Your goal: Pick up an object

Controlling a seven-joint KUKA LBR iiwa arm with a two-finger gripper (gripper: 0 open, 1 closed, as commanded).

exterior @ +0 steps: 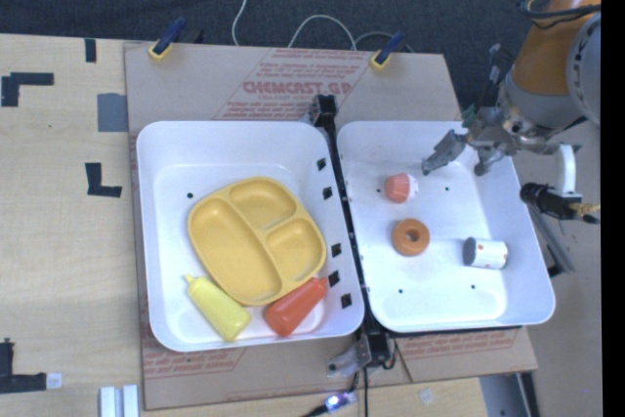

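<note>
The grey arm with the orange band is reaching in from the right of the frame, and its two-finger gripper (pixel 459 153) is hanging over the upper part of the right shallow white bin (pixel 518 303), with its dark fingers spread apart and nothing between them. Three candidates are lying in this bin: a small pink and white rounded object (pixel 397 187), an orange ring-shaped doughnut toy (pixel 411 237) and a short white cylinder with a dark end (pixel 485 253). The pink object is the nearest one, lying down and to the left of the gripper and apart from it (I judge it the most probable target). It looks nearly round, so its long axis is not mattering much for the approach. The left white bin (pixel 156 210) is holding a yellow plastic divided plate (pixel 256 239), a yellow squeeze bottle (pixel 217 306) and a red bottle (pixel 294 306), all well apart from the gripper.
</note>
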